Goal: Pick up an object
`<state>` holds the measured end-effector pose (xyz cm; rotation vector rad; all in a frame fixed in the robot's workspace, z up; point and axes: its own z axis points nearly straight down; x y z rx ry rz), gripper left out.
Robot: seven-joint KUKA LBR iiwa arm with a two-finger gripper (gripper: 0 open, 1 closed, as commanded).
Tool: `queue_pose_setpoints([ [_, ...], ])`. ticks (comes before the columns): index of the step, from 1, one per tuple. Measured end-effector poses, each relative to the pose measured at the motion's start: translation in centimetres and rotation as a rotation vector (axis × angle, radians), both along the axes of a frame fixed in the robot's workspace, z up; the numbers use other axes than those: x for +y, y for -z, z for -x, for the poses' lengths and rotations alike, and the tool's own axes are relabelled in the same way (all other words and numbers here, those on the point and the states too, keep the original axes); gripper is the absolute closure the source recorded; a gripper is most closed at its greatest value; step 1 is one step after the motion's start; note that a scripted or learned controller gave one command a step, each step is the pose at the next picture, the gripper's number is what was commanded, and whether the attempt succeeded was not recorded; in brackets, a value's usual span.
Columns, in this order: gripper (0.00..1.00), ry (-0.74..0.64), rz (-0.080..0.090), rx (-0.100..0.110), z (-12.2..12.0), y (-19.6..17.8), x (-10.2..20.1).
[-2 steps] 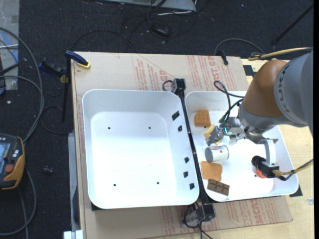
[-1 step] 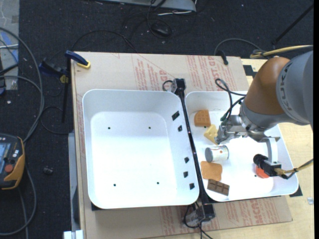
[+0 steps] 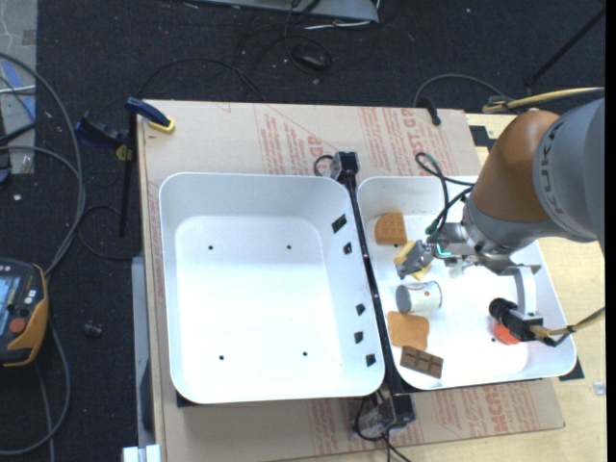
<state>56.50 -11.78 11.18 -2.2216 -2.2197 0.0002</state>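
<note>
My gripper (image 3: pixel 422 255) hangs over the middle of the right bin (image 3: pixel 549 359), reaching in from the right. A small yellow and grey thing (image 3: pixel 412 258) lies right at its tip; I cannot tell whether it is held. Just below it lies a grey cylinder (image 3: pixel 421 297) on its side. A tan piece (image 3: pixel 390 227) rests toward the bin's back left, and another tan piece (image 3: pixel 408 329) lies near the front left. A brown chocolate-like bar (image 3: pixel 422 361) sits at the front edge.
The left bin (image 3: pixel 192 200) stands beside the right one, parted from it by a black divider strip (image 3: pixel 364 258). Both bins sit on a cardboard sheet (image 3: pixel 289 133). Cables and a blue and yellow clamp (image 3: pixel 149 114) lie at the back left.
</note>
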Motion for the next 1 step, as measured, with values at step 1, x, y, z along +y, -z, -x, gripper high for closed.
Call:
queue_pose_setpoints([
  [1,0.00,-0.003,0.000,0.001,-2.06,2.04,1.73],
])
